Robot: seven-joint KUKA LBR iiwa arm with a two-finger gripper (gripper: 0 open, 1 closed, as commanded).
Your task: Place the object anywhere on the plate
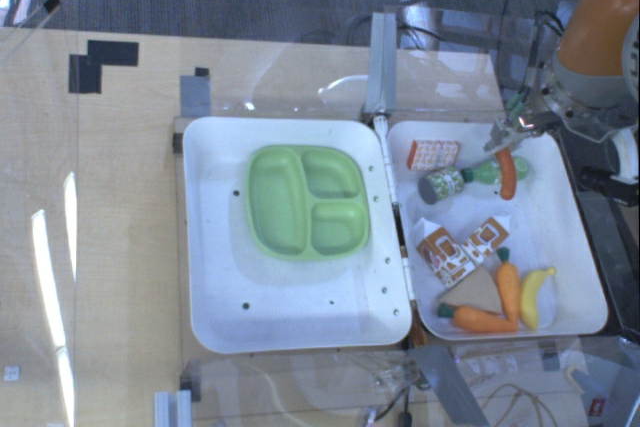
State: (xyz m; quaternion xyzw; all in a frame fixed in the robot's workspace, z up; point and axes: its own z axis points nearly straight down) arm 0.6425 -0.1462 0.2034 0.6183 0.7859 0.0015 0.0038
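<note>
A light green divided plate [305, 202] lies in the middle of the left bin [215, 315]. My gripper [508, 132] hangs over the far side of the right bin [580, 245], just above the upper end of a red sausage [507, 176]. A green bottle [462, 180] lies on its side right beside the sausage, to its left. Nothing rests on the plate.
The right bin also holds a small orange-and-white carton [432, 154], two brown patterned cartons [462, 248], two carrots [508, 287] [482, 319], a banana [537, 296] and a tan wedge [472, 293]. A metal divider [395, 215] separates the bins.
</note>
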